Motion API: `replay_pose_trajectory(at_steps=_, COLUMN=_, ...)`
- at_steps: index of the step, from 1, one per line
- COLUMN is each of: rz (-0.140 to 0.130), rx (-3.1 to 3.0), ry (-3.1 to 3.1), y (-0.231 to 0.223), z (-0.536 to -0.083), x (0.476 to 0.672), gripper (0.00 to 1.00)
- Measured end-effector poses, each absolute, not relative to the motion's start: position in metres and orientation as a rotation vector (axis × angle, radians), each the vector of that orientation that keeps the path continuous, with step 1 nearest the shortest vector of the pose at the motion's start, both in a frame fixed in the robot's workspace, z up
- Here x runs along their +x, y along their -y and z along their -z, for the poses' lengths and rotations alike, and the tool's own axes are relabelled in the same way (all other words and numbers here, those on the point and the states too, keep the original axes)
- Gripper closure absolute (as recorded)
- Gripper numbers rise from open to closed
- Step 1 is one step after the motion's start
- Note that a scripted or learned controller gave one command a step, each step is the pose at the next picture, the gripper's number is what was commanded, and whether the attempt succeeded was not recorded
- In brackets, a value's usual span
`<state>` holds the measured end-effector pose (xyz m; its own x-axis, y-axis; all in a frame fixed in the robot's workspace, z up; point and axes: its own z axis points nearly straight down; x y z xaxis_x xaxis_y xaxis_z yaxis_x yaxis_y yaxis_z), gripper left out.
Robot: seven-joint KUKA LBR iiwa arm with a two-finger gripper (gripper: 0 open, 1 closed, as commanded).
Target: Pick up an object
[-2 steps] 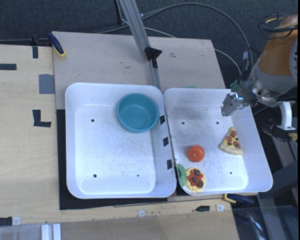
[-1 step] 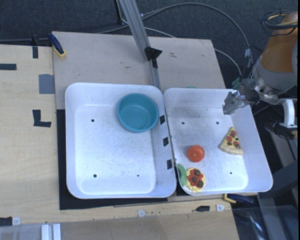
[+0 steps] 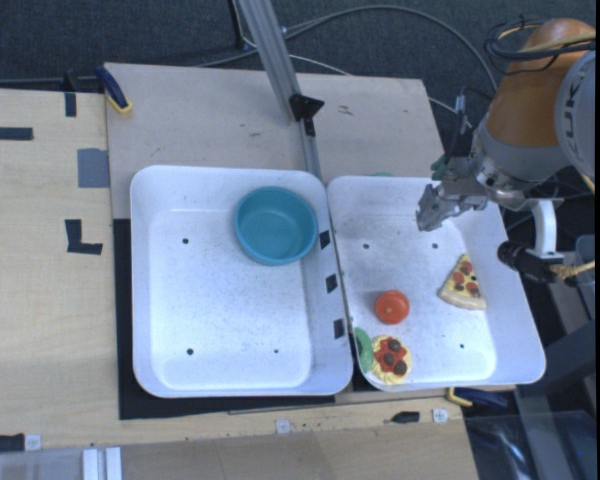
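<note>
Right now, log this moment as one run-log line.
gripper: over right bin, upper area, holding nothing | right bin: tomato, pizza slice, round toy | left bin: blue bowl

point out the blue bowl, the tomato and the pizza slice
blue bowl (image 3: 275,225), camera view, on its inner floor, in the left bin
tomato (image 3: 391,307), camera view, on its red top, in the right bin
pizza slice (image 3: 464,284), camera view, on its topped face, right bin
</note>
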<state>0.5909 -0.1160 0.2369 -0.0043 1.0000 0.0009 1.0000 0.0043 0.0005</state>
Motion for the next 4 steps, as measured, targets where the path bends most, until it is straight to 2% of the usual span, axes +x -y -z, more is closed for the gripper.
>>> replay_pose_trajectory(at_steps=3, rz=0.000, rx=-2.215, ry=2.226, y=-0.036, z=-0.211, x=0.564, gripper=1.00)
replay_pose_trajectory(at_steps=4, rz=0.000, rx=-2.216, ry=2.225, y=-0.079, z=-0.217, x=0.542, gripper=1.00)
